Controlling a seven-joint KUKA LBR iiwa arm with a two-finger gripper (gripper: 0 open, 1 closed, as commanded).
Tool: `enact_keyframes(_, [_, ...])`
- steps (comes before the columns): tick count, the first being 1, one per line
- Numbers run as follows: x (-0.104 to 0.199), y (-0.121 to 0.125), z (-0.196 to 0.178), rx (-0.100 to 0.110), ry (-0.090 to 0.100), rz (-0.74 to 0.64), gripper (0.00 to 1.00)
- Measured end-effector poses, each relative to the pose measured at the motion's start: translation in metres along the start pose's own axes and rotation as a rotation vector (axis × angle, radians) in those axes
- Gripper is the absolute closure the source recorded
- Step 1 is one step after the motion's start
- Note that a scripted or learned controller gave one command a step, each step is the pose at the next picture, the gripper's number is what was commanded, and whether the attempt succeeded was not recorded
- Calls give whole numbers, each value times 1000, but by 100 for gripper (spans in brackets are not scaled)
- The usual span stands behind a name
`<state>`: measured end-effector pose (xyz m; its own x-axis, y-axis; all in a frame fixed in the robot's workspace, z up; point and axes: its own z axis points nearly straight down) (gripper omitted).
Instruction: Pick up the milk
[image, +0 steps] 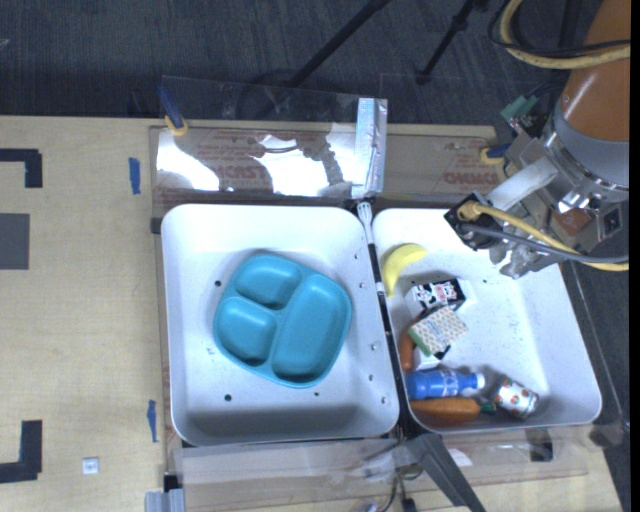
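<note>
Above the right bin's (570, 330) far right corner, the tool (520, 262), grip state indiscernible, well apart from the milk (438, 294).

2 white bins (190, 300) (560, 340), 1 blue tray (283, 318), 1 milk carton (438, 294), 1 banana (402, 262).

1. The left bin (190, 330) and right bin (560, 350) look like smooth white plastic with a slight sheen.
2. The blue divided plate (283, 318) looks like matt plastic.
3. The bench (75, 300) is pale wood, unpolished.
4. The far clear sheet (270, 160) is glossy and throws glare.
5. The milk carton (438, 294) appears to be printed card.
</note>
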<state>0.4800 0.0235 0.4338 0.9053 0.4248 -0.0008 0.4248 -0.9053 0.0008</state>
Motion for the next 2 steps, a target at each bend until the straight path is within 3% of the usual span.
enact_keyframes(1, [-13, 25, 117, 3, -3, 174, 100])
enact_keyframes(2, [-12, 25, 108, 3, -4, 174, 100])
